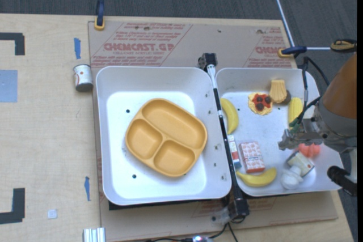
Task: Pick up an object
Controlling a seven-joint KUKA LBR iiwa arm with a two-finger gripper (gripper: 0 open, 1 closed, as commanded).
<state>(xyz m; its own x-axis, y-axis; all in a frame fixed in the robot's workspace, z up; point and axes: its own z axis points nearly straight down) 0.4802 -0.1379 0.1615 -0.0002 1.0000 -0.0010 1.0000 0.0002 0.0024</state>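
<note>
The left bin (108, 122) held a yellow tray (165, 137) with 3 compartments. In the right bin (241, 77) lay small toy foods: a banana (229, 115) by the divider, a red-and-white box (252, 156), another banana (257, 178) below it. All looked light and stiff, probably smooth plastic — the box seemed easiest, taken across its narrow sides. The gripper (294, 141) hung low over an orange piece (310, 150) and white pieces (295, 172); the wrist hid its tips, so open or closed I could not tell.

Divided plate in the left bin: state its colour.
Yellow-orange divided plate, clearest in the camera view.
</note>
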